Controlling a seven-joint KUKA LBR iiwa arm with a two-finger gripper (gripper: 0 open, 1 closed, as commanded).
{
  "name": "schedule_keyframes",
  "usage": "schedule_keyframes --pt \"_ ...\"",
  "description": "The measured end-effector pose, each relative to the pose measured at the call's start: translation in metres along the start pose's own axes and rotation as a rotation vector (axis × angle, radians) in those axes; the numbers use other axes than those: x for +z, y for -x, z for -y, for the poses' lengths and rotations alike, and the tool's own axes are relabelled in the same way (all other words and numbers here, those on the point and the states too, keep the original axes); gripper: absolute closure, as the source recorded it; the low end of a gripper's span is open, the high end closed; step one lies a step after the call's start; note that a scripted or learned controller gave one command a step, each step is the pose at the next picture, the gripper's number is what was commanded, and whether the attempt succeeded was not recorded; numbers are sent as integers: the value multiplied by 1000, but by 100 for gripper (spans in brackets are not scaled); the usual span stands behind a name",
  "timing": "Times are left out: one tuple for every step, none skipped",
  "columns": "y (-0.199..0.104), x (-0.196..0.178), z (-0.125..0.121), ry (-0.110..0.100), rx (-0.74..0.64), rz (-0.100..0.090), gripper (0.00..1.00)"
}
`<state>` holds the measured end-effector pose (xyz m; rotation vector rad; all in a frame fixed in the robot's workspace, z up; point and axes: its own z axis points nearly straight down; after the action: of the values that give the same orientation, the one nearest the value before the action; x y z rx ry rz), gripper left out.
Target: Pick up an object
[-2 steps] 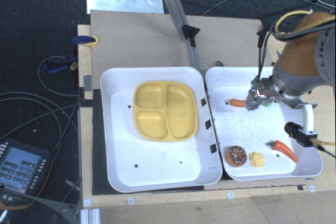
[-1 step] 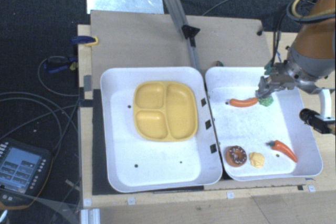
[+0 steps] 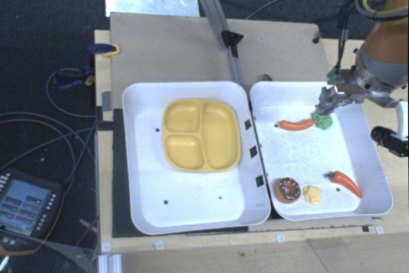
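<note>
Camera view, contents by size: two white bins (image 3: 192, 217); yellow tray (image 3: 201, 135), far left of my pincer (image 3: 328, 106); sausage (image 3: 296, 125) and green piece (image 3: 323, 121) just beneath it; carrot (image 3: 346, 182), doughnut (image 3: 287, 190), yellow bit (image 3: 312, 195) well below. Pincer's grip: cannot tell.

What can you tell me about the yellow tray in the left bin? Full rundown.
The yellow tray is a rounded-square plate, plastic by its look, moulded into three compartments: two smaller ones on the left and upper side and a larger one on the right. It lies flat, right side up, slightly rotated, in the upper middle of the left bin. All three compartments hold nothing. It rests on the bin floor, apart from the walls; nothing else touches it.
</note>
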<state>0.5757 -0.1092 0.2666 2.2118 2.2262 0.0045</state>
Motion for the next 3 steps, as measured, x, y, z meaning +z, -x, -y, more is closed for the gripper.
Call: schedule_keyframes --pt "-58 -3 -2 -1 -4 -2 100" --pt "-114 -4 -2 -3 -5 -3 100" --pt "-163 17 -9 -5 -4 -2 100"
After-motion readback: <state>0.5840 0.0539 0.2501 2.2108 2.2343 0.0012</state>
